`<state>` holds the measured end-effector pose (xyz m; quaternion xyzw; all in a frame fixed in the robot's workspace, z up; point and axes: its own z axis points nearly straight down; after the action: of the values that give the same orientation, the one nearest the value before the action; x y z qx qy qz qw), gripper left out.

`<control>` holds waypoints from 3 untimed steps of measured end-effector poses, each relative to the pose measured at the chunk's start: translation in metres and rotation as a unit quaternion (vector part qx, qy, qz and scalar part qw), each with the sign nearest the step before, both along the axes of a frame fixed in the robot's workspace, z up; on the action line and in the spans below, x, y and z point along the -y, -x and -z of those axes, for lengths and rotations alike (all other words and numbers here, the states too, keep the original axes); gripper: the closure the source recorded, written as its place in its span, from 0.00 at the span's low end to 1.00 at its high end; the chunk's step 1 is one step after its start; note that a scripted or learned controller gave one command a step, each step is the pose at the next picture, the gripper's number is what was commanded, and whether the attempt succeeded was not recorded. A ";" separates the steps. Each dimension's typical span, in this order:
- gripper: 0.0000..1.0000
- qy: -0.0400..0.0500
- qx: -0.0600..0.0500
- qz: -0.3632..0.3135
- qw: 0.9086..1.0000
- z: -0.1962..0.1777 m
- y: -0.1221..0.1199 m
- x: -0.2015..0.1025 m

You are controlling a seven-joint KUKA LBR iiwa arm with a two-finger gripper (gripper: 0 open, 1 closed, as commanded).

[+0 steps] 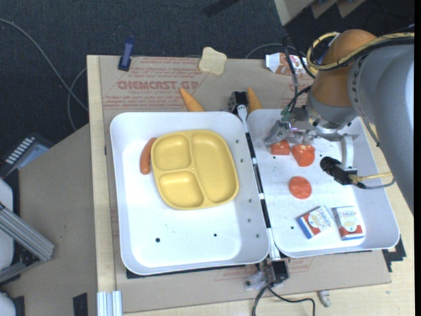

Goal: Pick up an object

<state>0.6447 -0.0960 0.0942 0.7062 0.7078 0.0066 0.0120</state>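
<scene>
My gripper [285,134] hangs low over the far left part of the right bin [375,237], under the orange-banded wrist [342,71]. Directly below and touching its outline in the view lie two red food pieces, one [281,149] at the left and one [304,155] at the right. A third, round red piece [300,187] rests apart nearer the bin's middle. Two small cartons [316,220] [347,222] lie side by side at the bin's near end. Nothing can be seen lifted off the bin floor.
The left bin [131,242] holds a yellow divided plate [195,168] with a sausage [145,156] beside its left edge. On the bench behind the bins lie a bread slice [212,60], two carrots [191,101] [254,99], a blue object [125,53] and a small carton [284,62].
</scene>
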 end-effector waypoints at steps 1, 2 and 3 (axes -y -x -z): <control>1.00 0.000 0.000 0.000 1.000 -0.010 0.000 0.000; 0.00 0.000 -0.001 0.000 1.000 -0.009 0.000 0.000; 1.00 0.000 0.001 0.000 1.000 -0.020 -0.001 -0.001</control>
<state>0.6453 -0.0955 0.1140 0.7059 0.7081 0.0070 0.0126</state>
